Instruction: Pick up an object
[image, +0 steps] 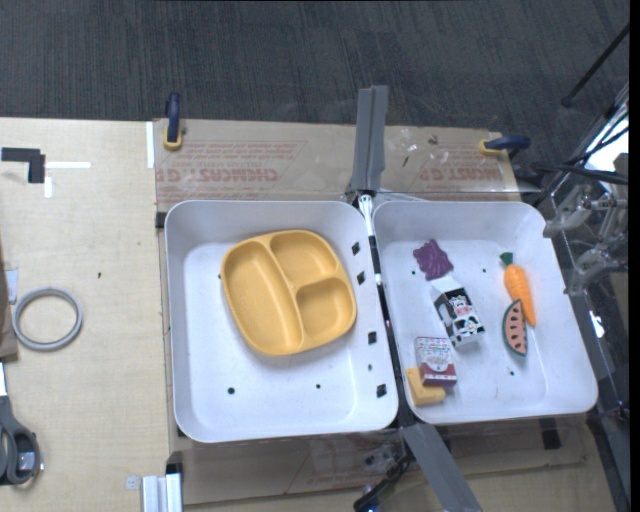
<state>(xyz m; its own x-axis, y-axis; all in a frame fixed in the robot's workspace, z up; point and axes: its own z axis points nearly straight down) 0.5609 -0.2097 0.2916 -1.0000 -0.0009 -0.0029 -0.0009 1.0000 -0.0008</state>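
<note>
The left bin (200, 400) holds a yellow three-part plate (290, 292), lying flat at its middle. In the right bin (565, 385) lie several small toy foods. A purple bunch of grapes (432, 259) is at the upper left. Just below it is a black-and-white cow-print carton (459, 316). An orange carrot (518, 290) rests near the right wall, with a watermelon slice (514, 328) right under it. A small red-and-white box (436, 361) and a yellow wedge (425, 390) touch each other near the front left corner.
A grey tape roll (45, 318) and scissors (15, 455) lie on the wooden bench at the left. A grey bar (370, 140) runs back from the seam between the bins. Clamps (173, 125) hold the cardboard behind. A metal frame (585, 235) stands at the right.
</note>
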